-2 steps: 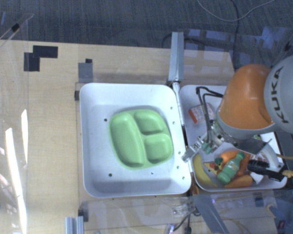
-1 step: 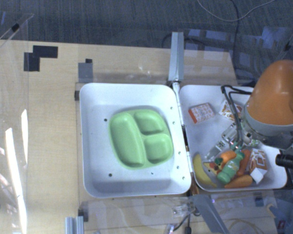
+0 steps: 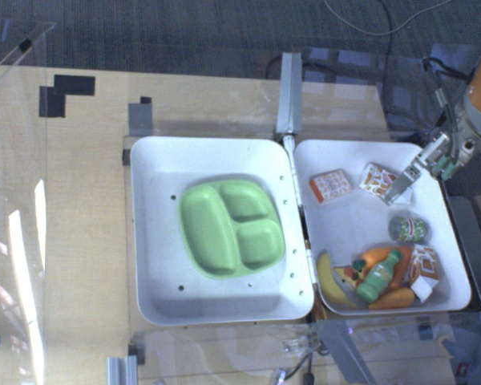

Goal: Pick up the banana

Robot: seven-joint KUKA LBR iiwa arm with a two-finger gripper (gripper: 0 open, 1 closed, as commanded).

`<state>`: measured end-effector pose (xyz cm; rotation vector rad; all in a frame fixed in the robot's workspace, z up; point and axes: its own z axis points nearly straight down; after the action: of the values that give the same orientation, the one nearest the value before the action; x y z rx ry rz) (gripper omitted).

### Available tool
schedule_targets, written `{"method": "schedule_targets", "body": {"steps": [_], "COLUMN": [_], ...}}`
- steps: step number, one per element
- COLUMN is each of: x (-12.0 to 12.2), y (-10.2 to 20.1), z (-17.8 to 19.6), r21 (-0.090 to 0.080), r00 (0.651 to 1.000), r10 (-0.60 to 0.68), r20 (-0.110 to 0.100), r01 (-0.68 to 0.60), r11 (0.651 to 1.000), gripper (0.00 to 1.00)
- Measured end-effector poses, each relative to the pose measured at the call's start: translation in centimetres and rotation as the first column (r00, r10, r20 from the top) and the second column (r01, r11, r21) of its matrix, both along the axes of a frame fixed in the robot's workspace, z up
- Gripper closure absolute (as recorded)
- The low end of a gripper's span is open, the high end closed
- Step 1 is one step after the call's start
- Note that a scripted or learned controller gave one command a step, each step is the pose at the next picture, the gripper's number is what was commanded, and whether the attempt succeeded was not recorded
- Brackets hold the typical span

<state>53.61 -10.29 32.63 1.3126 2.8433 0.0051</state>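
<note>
The yellow banana (image 3: 330,279) lies curved in the front left corner of the right bin (image 3: 349,215), against the bin's wall and beside a pile of toy food. My gripper (image 3: 407,180) hangs over the far right part of that bin, next to a small white snack packet (image 3: 377,178). It is well apart from the banana, up and to the right of it. Nothing shows in its grasp.
The pile beside the banana includes a green bottle (image 3: 379,277), orange carrots (image 3: 391,298) and a white carton (image 3: 426,268). A green can (image 3: 409,229) and a red-white packet (image 3: 331,185) lie further back. A green divided plate (image 3: 232,228) sits in the left bin (image 3: 156,175).
</note>
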Motion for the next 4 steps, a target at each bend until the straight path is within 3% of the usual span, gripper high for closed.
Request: {"method": "schedule_targets", "body": {"steps": [1,2,3,4], "x": [0.9,-4.8,-4.8,-4.7], "y": [-1.5,4.2,11.8,2.9], "z": [2.1,-6.8,-14.1,-14.0], "r21": [-0.002,-0.001,-0.001,-0.005], "r00": [0.99,0.932,0.862,0.804], "r10": [0.144,0.363,0.507,0.595], "r20": [-0.001,-0.004,-0.004,-0.003], "r01": [-0.144,-0.363,-0.507,-0.595], "r11": [0.99,0.932,0.862,0.804], "gripper": [0.0,0.0,0.0,0.0]}}
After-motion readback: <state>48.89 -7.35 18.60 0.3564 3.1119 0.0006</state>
